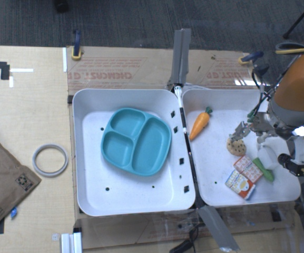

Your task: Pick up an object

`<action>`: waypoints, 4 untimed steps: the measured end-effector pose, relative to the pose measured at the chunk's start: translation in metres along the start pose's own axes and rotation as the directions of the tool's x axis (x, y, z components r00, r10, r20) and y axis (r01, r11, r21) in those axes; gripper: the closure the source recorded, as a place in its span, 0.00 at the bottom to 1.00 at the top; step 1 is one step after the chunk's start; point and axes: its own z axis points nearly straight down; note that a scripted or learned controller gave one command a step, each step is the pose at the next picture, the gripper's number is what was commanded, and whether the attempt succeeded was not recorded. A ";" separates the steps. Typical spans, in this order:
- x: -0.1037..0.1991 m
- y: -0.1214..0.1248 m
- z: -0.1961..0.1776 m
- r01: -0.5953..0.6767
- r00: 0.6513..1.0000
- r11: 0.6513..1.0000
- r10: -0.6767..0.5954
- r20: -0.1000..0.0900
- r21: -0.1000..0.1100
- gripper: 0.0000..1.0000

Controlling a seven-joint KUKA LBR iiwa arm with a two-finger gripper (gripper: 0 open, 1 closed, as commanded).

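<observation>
My gripper (242, 133) hangs over the right bin (215, 194), reaching in from the right below the arm's orange band. Its tip is just above and touching or nearly touching a round speckled cookie (236, 147). To the left, near the divider, an orange toy carrot (199, 124) with a green top lies tilted. A small colourful box (244, 176) rests near the bin's front, with a green piece (264, 171) beside it on the right. Nothing shows as held.
The left bin (88, 194) holds a blue divided plate (136, 141). On the bench to the left lie a tape ring (50, 158) and a cardboard box (1, 181). Cables and arm parts crowd the right bin's right edge.
</observation>
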 end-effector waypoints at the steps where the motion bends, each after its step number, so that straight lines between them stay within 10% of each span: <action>1: 0.004 -0.025 0.012 -0.060 0.998 0.998 0.060 -0.002 0.007 0.00; 2: 0.021 -0.005 0.012 -0.181 0.983 0.983 0.181 -0.001 0.004 0.00; 3: 0.020 -0.005 0.002 -0.180 0.984 0.984 0.180 0.000 0.005 1.00; 4: 0.020 -0.005 0.002 -0.179 0.984 0.984 0.179 0.000 0.005 0.00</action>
